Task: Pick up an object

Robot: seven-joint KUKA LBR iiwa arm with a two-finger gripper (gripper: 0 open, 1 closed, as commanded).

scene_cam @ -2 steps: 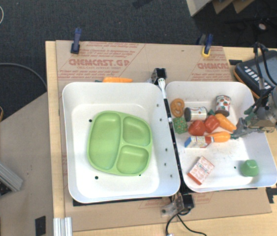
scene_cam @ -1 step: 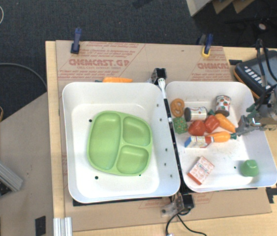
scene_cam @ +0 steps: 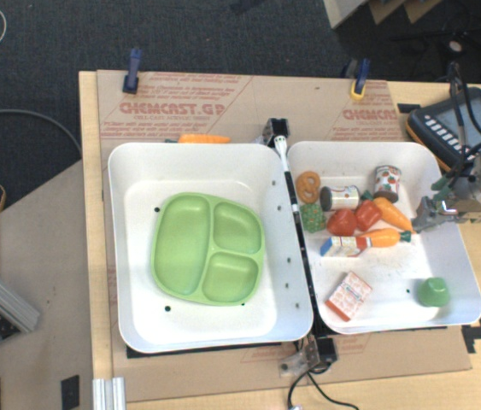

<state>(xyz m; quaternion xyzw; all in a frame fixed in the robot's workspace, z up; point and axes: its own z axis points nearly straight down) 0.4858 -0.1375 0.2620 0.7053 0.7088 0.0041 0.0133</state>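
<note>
Fingers of the gripper (scene_cam: 425, 210): spacing cannot be told; positioned just beside the glossy orange plastic carrot (scene_cam: 391, 214) in the right white bin (scene_cam: 458, 267). Brown board (scene_cam: 172, 101) reads "CHEMCAST".

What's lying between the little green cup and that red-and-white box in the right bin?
Nothing: in the camera view, bare white bin floor runs between the small green cup and the red-and-white box.

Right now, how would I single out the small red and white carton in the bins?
Look in the right bin, on the side nearest the camera. The carton lies flat there, apart from the toy food cluster above it. It is the one boxy, printed item; the green cup beside it is round.
</note>
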